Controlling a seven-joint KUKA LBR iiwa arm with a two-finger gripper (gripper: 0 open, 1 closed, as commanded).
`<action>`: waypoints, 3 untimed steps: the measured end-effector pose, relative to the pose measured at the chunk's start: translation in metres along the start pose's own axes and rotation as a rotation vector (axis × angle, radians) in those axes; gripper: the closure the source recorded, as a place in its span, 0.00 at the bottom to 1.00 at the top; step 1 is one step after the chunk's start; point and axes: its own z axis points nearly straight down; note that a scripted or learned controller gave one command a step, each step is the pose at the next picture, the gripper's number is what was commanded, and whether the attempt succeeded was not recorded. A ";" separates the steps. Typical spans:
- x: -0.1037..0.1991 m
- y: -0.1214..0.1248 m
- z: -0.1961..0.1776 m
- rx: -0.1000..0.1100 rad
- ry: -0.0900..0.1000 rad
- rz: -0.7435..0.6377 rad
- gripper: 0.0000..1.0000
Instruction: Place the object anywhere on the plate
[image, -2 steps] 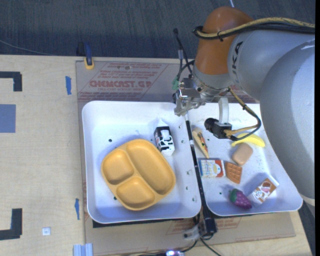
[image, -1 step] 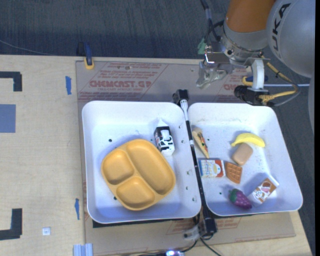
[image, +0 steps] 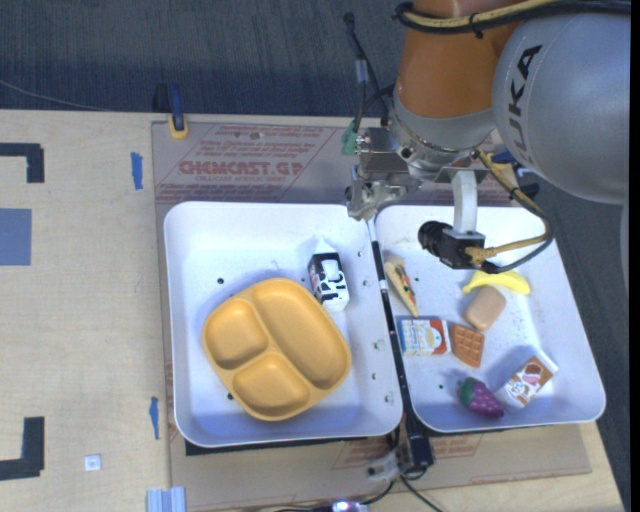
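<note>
So the thing you're after looks like the little carton (image: 328, 280): a small box, white with black blotches a bit like a cow print, with a peaked white top. It stands in the left bin (image: 190, 300), at about 1 o'clock from the plate (image: 275, 348), right by the rim. I can't tell whether they actually touch. The plate is mustard yellow, rounded and split into three compartments. The carton is in none of them.

Your gripper (image: 368, 198) is up at 12 o'clock, over the seam where the two bins meet, apart from the carton and with nothing in it that I can see. Whether it's open or closed, I honestly can't tell from this angle.

Readable stuff: the brown board (image: 250, 165) behind the bins has red print that looks like "CHEMCAST GP". The grey arm (image: 580, 100) shows big black letters, part of "KUKA". The print on the carton is too small to read.

The right bin (image: 575, 330) holds other toy food, including a banana (image: 503, 284) and purple grapes (image: 481, 397).
</note>
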 end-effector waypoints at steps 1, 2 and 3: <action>0.041 0.062 -0.089 -0.006 0.000 0.000 1.00; 0.098 -0.030 0.029 0.000 -0.001 0.001 1.00; 0.097 -0.029 0.028 -0.001 -0.001 0.002 0.00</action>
